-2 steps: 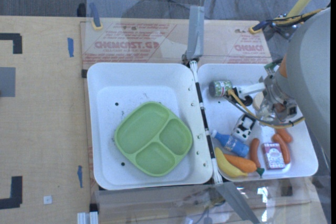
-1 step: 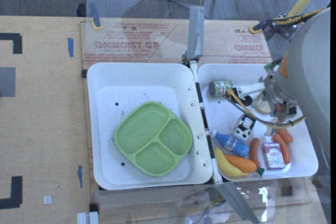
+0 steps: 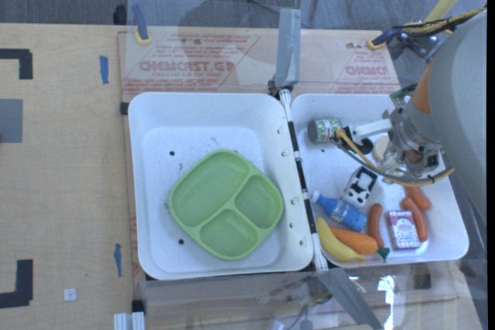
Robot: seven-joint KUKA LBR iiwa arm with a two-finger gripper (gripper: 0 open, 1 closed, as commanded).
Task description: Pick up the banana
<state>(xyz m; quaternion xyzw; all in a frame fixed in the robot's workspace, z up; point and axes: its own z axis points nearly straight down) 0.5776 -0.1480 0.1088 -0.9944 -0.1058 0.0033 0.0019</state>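
Camera view from above shows me two white bins side by side. My gripper hangs over the right bin, near its far side. I cannot tell how it is set, because cables and the wrist hide its tip.

My banana lies at the near left corner of the right bin, close to the wall between the bins. It rests flat. Its long side runs from up near the wall down and away toward the middle of the bin's near edge. An orange carrot lies on top of its right side, and a blue bottle sits just above it. I think these crowd it, so a grab from the left part looks safest.

My left bin holds a green plate with three parts. That plate is well apart from the banana.
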